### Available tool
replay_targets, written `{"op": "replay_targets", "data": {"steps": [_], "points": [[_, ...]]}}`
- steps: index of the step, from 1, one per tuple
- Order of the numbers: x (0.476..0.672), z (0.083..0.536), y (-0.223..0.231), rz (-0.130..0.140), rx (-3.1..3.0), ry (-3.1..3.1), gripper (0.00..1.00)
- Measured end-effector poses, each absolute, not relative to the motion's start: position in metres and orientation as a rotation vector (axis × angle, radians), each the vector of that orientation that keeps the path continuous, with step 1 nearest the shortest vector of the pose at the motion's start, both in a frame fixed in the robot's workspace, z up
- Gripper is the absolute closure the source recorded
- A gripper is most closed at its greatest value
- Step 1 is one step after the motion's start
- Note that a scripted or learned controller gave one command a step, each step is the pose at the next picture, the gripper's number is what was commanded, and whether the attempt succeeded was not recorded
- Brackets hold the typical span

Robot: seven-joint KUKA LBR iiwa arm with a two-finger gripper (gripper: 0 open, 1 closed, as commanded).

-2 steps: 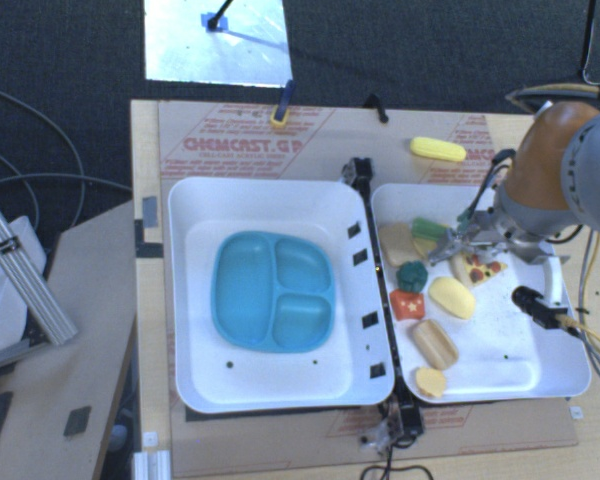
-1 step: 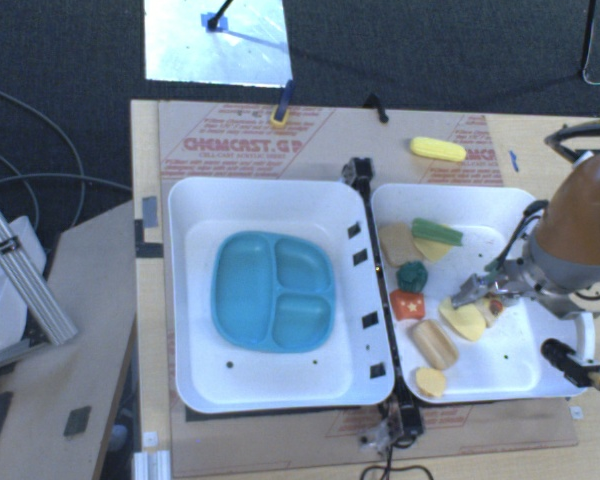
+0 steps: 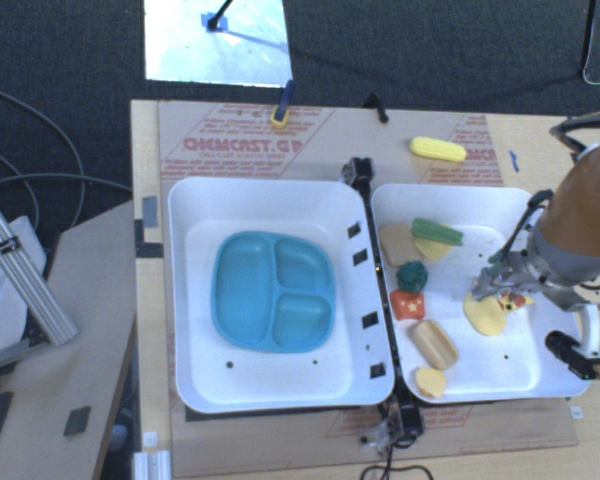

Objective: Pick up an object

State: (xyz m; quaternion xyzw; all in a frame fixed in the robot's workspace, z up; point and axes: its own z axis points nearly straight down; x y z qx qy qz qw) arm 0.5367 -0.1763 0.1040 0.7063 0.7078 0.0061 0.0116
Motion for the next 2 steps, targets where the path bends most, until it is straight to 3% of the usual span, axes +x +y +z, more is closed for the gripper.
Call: {"op": "replay_targets", "data": {"steps": [1,2], "points": [[0.504,0.204,-0.109,0.011,2.206,2.229,1.0],[0.488,0.23,-0.029,0.009,2.207,2.235,1.0]]}}
